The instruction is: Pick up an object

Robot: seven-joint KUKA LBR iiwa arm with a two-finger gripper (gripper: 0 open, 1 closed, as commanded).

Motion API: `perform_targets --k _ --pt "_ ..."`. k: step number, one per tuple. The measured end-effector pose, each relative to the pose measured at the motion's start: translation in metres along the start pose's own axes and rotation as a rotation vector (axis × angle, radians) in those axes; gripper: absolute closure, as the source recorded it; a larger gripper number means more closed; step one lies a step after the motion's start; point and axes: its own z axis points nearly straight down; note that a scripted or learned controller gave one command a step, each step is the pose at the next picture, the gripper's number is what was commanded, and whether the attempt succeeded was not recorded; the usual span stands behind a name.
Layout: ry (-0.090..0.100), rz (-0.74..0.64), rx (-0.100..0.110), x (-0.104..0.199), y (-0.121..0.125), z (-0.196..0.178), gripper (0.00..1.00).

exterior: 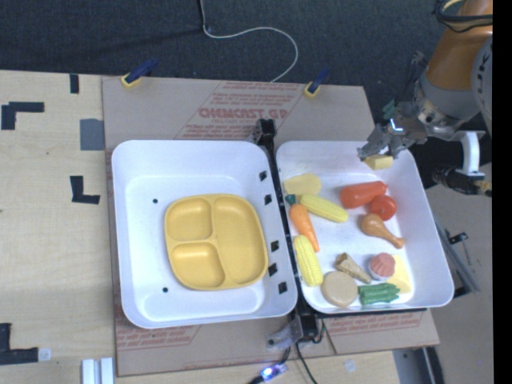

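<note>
The grey arm with its orange band reaches in over the far right corner of the right-hand shallow white bin (424, 214), and its jaws (379, 152) sit low at that corner. A small pale yellow block (381, 162), like a wedge of toy cheese, lies directly at the tips of the jaws, touching or nearly touching them; whether it is pinched between them cannot be told, and neither can how wide the jaws stand.

Just below the jaws, further into the same bin, lie a red toy pepper (362, 193) and a round red tomato (382, 207), with a brown toy drumstick (381, 230) beyond them. To the left of the jaws are a pale yellow lemon-shaped piece (302, 185), a yellow corn cob (323, 208) and an orange carrot (304, 226). Well away from the jaws, at the near edge, are a second corn cob (307, 261), a tan round biscuit (339, 288) and a green pod (378, 294).

The left-hand white bin (136, 214), well apart from the jaws, holds a yellow plastic divided plate (214, 241). Both bins rest on a cardboard sheet on the bench (48, 214).
</note>
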Motion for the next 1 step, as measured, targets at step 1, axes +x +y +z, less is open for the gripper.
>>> perform_targets --k 1 --pt "0.001 -0.003 0.003 0.0465 0.0044 0.0085 1.00"
